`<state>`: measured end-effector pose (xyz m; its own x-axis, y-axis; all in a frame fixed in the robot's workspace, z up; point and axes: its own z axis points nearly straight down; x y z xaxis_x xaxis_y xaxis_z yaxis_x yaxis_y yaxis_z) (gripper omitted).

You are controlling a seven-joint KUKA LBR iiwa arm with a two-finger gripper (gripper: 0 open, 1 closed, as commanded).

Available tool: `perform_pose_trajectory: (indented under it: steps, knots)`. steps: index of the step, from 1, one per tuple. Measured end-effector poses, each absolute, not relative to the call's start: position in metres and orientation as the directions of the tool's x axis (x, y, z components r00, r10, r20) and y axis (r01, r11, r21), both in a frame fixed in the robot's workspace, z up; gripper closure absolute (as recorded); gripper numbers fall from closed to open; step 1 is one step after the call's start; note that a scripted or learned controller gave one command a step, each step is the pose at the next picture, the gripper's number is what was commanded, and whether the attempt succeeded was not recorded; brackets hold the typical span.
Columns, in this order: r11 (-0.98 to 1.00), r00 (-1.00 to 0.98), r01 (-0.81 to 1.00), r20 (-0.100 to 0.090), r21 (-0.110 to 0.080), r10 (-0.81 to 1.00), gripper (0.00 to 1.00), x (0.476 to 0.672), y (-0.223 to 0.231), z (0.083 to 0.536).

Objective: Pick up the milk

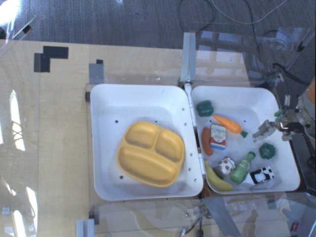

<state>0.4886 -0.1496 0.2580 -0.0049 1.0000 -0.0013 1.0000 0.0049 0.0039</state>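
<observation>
Nearest the lens, down at the six o'clock edge of the right bin point(291, 132), sits a banana point(217, 180), and just beside it a small round spotted toy point(226, 166), a green bottle point(242, 168) lying tilted, and a black-and-white cow-patterned carton point(261, 175). I'm one view only, so I work up through it. At the bin's centre-left stands the milk point(217, 136), a little carton with red top and blue base, just beside a red sausage point(206, 141) at its nine o'clock. An orange carrot point(228, 124) lies at its one o'clock, nearly touching. A green pepper point(205, 107) rests up at eleven, and a dark green round piece point(267, 151) sits at four o'clock, well apart.

My gripper point(264, 130) hangs over the bin's three o'clock side, its jaws spread, nothing between them. It is well apart from the milk, which stays at its nine o'clock.

Left bin point(98, 147) holds only a yellow divided plate point(150, 153), off to nine o'clock of everything I care about.

So I judge this as the approach step: no grasp begun. Next move calls for travelling toward nine o'clock until I'm above the carton, then turning the fingers so they drop clear of the carrot and sausage, which crowd it on two sides. That tight neighbourhood is my worry.
</observation>
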Motion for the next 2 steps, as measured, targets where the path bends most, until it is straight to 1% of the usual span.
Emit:
perform_pose_trajectory:
  steps: [1, 2]
  knots:
    - [0.089, -0.089, 0.996, 0.000, 0.002, 0.996, 0.00, 0.487, -0.104, 0.139]
    - [0.107, -0.107, 0.994, -0.003, 0.012, 0.994, 0.00, 0.490, -0.092, 0.089]
